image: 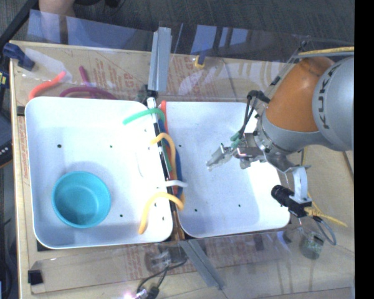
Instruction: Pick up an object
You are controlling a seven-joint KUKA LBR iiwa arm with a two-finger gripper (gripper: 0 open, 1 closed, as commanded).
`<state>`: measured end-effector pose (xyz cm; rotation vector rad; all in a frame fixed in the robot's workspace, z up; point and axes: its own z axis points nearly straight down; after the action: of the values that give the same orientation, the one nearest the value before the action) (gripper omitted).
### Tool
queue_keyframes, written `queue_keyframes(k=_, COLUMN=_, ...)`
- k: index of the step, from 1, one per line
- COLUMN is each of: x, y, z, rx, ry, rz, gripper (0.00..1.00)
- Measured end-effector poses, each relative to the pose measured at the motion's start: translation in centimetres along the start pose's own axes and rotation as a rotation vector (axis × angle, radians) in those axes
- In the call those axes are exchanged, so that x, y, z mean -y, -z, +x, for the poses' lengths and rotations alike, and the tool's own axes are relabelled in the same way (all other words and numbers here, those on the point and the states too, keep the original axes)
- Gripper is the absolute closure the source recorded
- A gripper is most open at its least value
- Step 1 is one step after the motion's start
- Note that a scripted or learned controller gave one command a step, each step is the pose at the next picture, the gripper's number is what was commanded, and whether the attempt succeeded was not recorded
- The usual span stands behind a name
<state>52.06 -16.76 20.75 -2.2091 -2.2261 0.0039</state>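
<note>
One blue bowl sits well left of my gripper, in the other bin's near corner, and whether I am wide or narrow I cannot tell.

"KUK" lettering, on grey arm

Two white bins: left bin, right bin. One blue bowl, inside left bin. One gripper, over right bin.
</note>
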Motion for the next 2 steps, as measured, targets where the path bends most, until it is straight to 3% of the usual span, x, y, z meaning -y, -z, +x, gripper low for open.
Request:
queue_keyframes(k=1, x=-5.8, y=-3.5, z=4.4, rx=0.001, ry=-0.278, rz=-0.002, gripper=0.0)
queue_keyframes(k=2, x=-7.9, y=-11.1, z=5.6, rx=0.004, ry=-0.194, rz=-0.013, gripper=0.0)
